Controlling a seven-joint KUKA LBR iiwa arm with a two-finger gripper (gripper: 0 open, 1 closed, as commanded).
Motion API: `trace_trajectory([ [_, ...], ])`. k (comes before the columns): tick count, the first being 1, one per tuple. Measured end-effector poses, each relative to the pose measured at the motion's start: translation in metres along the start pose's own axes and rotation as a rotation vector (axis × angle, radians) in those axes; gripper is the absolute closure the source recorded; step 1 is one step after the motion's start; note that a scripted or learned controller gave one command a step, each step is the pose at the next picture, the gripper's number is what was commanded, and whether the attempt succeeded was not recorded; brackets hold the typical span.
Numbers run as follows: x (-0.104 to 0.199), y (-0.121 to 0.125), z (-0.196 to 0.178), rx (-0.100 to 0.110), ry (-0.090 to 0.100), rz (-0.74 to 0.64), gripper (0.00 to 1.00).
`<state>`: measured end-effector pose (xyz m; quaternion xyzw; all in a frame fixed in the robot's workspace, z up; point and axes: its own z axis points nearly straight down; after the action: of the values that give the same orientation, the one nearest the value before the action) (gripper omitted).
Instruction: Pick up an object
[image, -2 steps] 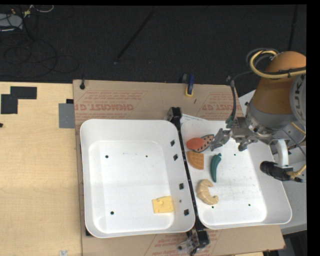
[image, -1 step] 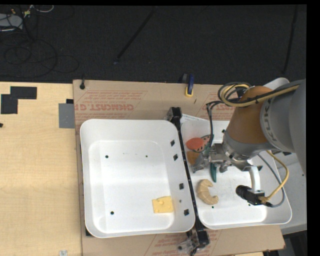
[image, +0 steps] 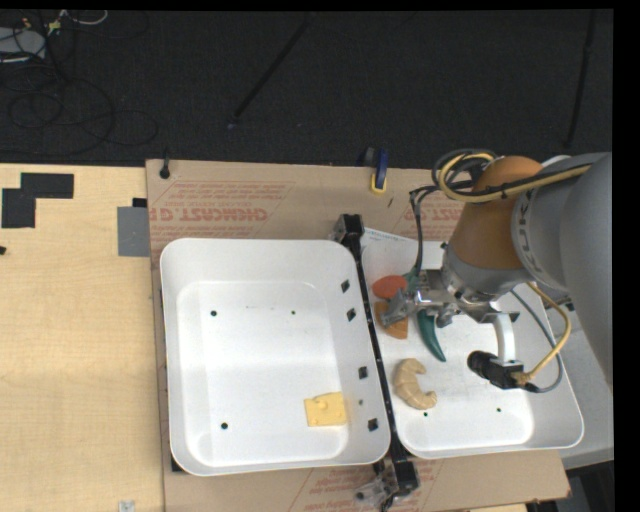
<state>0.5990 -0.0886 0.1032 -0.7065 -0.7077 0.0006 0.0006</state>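
Note:
My gripper (image: 420, 302) is low in the right bin (image: 540, 425), near its left wall, below the orange band of the arm. A red piece (image: 386, 287) lies just left of it and an orange-brown piece (image: 397, 326) sits below that. A teal curved thing (image: 433, 337) pokes out from under the gripper toward the front. A tan croissant-shaped thing (image: 413, 385) lies in front of the gripper, apart from it. In the left bin (image: 190, 300) a yellow block (image: 326, 410) rests near the front right corner.
A black divider (image: 365, 340) runs between the two bins. The bins sit on a cardboard sheet (image: 240, 205) on a wooden bench. A blue-and-yellow clamp (image: 378, 170) stands at the cardboard's back edge.

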Motion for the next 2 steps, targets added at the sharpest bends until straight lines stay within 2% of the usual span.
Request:
trace_trajectory([
  [1,-0.002,-0.002,-0.010,0.004,0.001,0.008,1.00],
  [2,0.048,-0.030,-0.088,-0.001,0.002,-0.002,1.00],
])
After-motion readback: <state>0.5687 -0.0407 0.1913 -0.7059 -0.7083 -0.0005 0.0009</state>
